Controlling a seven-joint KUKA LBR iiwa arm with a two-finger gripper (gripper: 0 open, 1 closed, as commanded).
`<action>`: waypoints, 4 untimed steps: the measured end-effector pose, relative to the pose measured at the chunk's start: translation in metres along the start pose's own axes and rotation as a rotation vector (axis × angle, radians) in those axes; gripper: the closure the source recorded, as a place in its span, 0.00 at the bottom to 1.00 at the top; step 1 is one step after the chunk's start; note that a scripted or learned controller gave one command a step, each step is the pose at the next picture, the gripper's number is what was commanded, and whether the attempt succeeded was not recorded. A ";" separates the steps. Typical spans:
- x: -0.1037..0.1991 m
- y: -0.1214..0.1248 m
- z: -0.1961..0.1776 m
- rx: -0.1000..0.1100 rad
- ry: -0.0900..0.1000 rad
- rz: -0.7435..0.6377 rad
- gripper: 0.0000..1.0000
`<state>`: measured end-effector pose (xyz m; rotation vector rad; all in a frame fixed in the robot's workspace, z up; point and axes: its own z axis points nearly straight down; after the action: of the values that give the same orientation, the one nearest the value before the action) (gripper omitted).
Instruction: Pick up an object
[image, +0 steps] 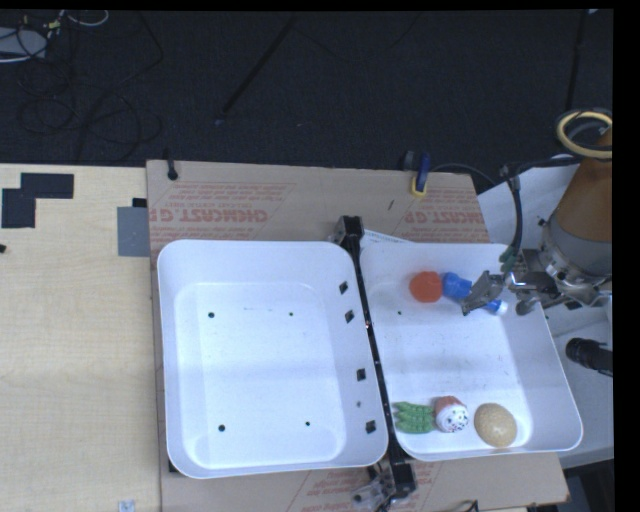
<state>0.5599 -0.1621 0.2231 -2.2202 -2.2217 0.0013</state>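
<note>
Hovering just right of the blue object (457, 287), the fingers (484, 296) stand slightly apart, gripping nothing; orange ball (426, 286) touches it.

Two bins sit side by side on a board (300, 205) on the bench (70, 330). In the right bin (560, 400), near its far edge, a ball (426, 286) lies touching a block (456, 286) on its right. The gripper (487, 295) hangs just right of the block, over the bin's far right part, the arm (585, 230) reaching in from the right. Along the near wall three things lie in a row: a leafy toy (411, 416) at left, a round toy (451, 414) touching it in the middle, an egg (495, 424) just beside that at right. The left bin (175, 290) stands against the right bin's left wall
</note>
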 end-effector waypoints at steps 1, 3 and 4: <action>-0.001 0.000 -0.010 0.001 0.001 -0.001 1.00; -0.001 0.061 0.072 0.001 0.000 -0.003 0.00; -0.053 0.005 0.139 0.006 0.002 0.005 0.00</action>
<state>0.5651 -0.2153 0.0842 -2.2217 -2.2119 0.0064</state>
